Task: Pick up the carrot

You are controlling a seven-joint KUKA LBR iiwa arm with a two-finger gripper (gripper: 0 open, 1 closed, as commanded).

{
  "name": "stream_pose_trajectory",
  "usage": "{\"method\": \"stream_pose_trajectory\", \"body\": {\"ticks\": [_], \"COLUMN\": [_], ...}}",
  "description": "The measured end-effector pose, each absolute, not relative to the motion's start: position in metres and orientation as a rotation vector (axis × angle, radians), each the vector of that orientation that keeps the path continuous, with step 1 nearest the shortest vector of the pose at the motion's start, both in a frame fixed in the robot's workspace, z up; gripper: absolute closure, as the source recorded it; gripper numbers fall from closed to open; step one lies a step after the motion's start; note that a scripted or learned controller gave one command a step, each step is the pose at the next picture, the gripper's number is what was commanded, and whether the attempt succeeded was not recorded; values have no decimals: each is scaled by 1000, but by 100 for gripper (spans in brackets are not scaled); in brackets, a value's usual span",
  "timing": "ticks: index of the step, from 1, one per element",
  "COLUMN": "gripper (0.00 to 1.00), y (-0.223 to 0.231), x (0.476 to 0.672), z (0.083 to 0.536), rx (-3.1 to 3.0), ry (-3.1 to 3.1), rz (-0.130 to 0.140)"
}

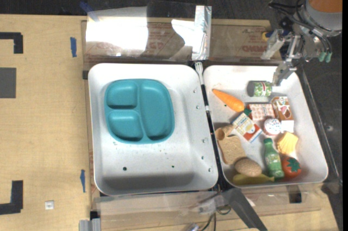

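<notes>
The orange carrot (228, 99) lies slanted in the upper left part of the right bin (315, 132), its tip pointing up-left, apart from the other toy foods. My gripper (284, 59) hangs over the bin's far right corner, well up and to the right of the carrot. Its fingers stand open with nothing between them. The lower fingertip (283, 71) is just above and right of a green can (260, 88).
Packed into the right bin below the carrot are small food boxes (262, 112), bread (231, 148), a potato (248, 167), a green bottle (272, 157), cheese (288, 143) and a tomato (292, 167). The left bin (103, 159) holds a teal divided plate (140, 109).
</notes>
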State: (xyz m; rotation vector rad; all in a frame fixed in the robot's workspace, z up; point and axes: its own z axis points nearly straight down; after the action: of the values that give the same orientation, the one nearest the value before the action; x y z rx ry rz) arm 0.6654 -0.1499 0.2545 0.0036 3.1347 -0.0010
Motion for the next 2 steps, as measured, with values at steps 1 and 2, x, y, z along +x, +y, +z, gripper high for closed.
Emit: {"method": "stream_pose_trajectory", "body": {"ticks": [1, 2], "gripper": [0, 0], "y": [-87, -112], "x": [645, 609], "z": [98, 89], "rx": [-26, -800], "ry": [3147, 3027], "rz": [6, -2]}}
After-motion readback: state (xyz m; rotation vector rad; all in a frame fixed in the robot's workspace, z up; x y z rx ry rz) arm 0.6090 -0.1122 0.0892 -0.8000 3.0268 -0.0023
